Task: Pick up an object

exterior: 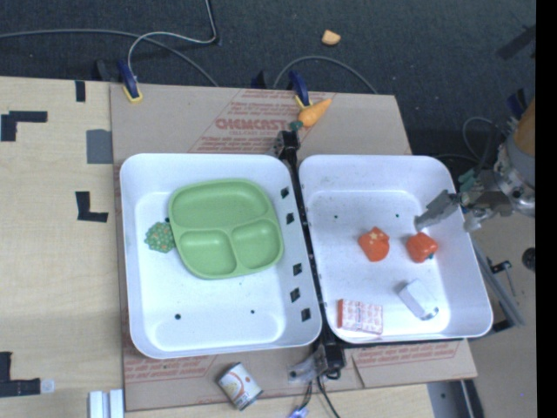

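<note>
The right bin (348,177) holds two red-orange fruit-like pieces (374,245) (422,247), a pale grey cylinder (419,300) and a red-and-white packet (359,317). In the left bin (139,181) a green divided plate (226,228) lies with a small green bumpy toy (159,236) against its left edge. My gripper (448,221) hovers over the right bin's right rim, just up and right of the nearer red piece. Its fingers (432,211) stand open with nothing between them.
An orange carrot toy (313,111) lies on the cardboard behind the bins, and a small orange bit (331,37) sits on the dark floor farther back. A small can (239,385) lies in front of the bins. Cables and clamps run along the back edge.
</note>
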